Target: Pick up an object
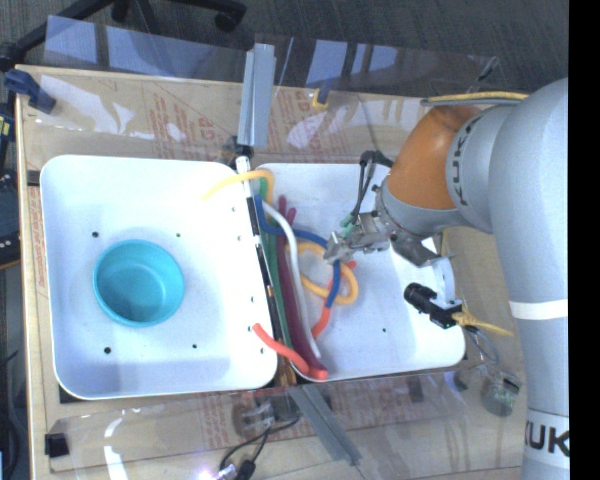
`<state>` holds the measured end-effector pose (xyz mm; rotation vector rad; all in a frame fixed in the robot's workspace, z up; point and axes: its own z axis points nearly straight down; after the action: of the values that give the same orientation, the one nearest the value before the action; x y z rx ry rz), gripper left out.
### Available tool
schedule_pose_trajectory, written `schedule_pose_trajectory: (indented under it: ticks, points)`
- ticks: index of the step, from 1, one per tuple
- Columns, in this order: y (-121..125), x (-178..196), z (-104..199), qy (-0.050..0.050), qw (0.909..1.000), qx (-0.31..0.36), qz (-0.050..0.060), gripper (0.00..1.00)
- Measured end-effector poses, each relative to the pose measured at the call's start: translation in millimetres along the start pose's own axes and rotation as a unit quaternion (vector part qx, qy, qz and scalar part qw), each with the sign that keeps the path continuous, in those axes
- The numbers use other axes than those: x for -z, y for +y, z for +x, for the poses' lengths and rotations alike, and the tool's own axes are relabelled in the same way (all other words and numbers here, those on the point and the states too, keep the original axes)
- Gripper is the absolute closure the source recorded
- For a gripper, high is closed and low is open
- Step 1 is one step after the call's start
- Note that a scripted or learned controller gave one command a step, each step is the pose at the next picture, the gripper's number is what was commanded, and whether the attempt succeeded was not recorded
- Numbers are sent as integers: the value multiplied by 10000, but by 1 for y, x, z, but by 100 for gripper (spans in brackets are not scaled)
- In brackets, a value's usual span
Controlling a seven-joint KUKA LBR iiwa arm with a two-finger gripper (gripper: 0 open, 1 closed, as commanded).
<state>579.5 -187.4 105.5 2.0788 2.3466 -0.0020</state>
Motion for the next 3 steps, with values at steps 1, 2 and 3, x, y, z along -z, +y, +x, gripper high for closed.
schedule_pose_trajectory:
  ticks: [1, 2, 3]
  points:
    - [0, 0, 0, 0, 10000, 1, 0, 0]
    - [-45, -14, -11, 32, 9998, 178, 23, 0]
    - [-45, -5, -11, 33, 9998, 206, 47, 100]
